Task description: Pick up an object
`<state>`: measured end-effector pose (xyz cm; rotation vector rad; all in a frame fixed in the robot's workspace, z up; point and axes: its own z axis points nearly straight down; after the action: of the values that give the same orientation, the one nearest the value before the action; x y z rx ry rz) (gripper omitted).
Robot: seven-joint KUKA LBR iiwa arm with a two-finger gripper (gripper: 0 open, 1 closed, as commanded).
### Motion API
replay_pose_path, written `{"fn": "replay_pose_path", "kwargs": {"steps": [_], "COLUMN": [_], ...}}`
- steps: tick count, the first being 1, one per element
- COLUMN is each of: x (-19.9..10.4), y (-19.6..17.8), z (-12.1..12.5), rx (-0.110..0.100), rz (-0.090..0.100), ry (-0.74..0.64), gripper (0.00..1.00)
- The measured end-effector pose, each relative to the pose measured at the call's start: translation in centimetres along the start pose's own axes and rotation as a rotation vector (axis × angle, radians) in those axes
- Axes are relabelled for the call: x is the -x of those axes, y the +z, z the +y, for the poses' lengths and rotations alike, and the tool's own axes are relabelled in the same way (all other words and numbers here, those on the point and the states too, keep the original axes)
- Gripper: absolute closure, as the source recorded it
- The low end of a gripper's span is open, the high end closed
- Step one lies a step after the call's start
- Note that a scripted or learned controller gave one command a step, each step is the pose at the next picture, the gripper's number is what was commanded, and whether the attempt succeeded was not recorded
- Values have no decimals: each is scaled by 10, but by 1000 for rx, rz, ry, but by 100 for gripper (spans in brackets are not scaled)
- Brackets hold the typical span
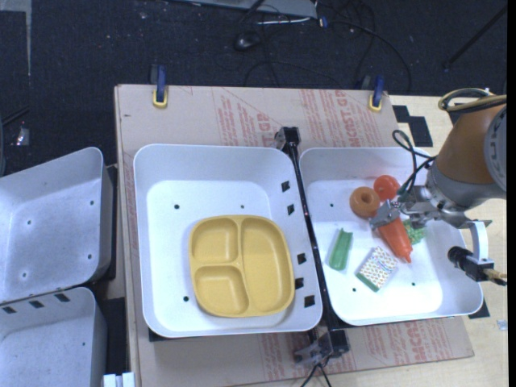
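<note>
Dark carpet with cables is surrounding the table. We are seeing two white bins side by side. The left bin is carrying a yellow divided plate. In the right bin, the hand is hovering over the carrot, beside an orange ring and a red ball; its state we cannot tell. A green block and a patterned packet are lying with free floor around them.

Grey arm with orange band, black cables, seemingly.
</note>
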<state>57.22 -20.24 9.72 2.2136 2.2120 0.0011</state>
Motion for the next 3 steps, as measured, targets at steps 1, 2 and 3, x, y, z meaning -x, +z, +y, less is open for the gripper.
{"fn": "replay_pose_path", "kwargs": {"steps": [1,2,3], "x": [-3,-4,-6], "y": [-6,-51,-96], "z": [-2,-7,-12], "rx": [-5,-6,-5], "rz": [6,7,6], "ry": [-1,-1,-3], "gripper": [100,100,100]}}
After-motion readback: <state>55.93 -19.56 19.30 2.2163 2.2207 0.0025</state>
